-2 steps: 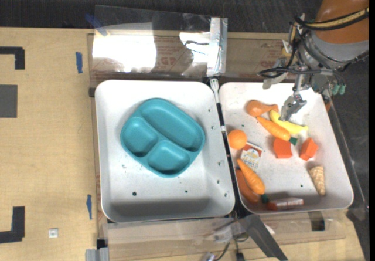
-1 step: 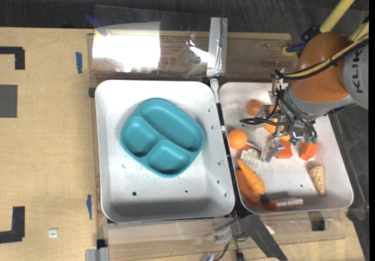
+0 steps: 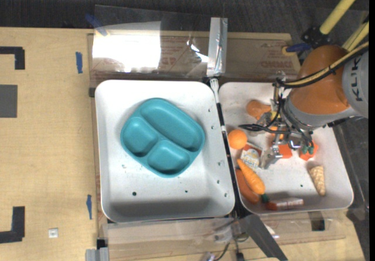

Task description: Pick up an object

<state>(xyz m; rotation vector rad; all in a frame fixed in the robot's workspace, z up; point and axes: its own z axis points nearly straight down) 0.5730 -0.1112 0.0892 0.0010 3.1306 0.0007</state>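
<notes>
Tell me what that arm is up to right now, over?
Two-finger gripper low in right white bin, nothing seen held. Orange toy carrot and round orange ball lie loose beside it. Teal divided plate sits in left white bin.

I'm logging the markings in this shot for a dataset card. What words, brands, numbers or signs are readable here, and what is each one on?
"KU": large dark letters on the grey arm casing, cut off by the picture's edge.
Reddish print on the cardboard behind the bins, under clear plastic sheet: too blurred to read.
Small packet in the right bin: printed label, too small to read.
Teal divided tray in the left bin: no text.
</notes>
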